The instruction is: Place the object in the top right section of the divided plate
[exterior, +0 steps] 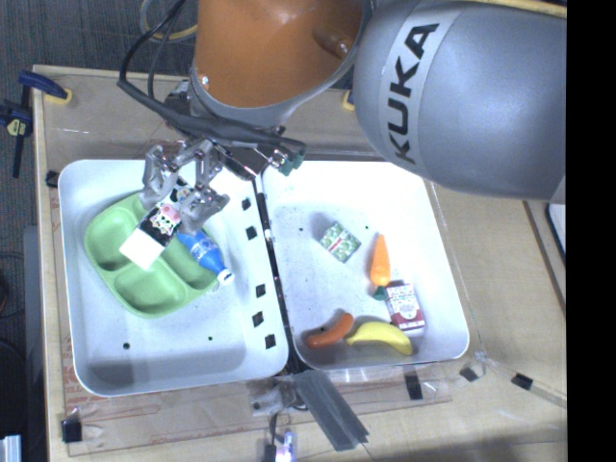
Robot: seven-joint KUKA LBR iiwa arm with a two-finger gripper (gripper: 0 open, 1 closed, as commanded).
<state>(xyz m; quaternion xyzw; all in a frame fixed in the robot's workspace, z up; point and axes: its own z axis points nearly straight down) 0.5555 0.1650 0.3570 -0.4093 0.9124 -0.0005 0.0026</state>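
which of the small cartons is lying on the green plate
The black-and-white carton, on the green divided plate in the left bin; the green carton and red carton lie in the right bin.

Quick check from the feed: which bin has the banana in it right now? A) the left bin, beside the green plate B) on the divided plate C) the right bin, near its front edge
C: the banana lies in the right bin, beside the hot dog.

You are looking at the right bin (438,248), where a green box (340,242), a carrot (379,260), a red carton (404,306), a banana (379,336) and a sausage (329,329) are lying.
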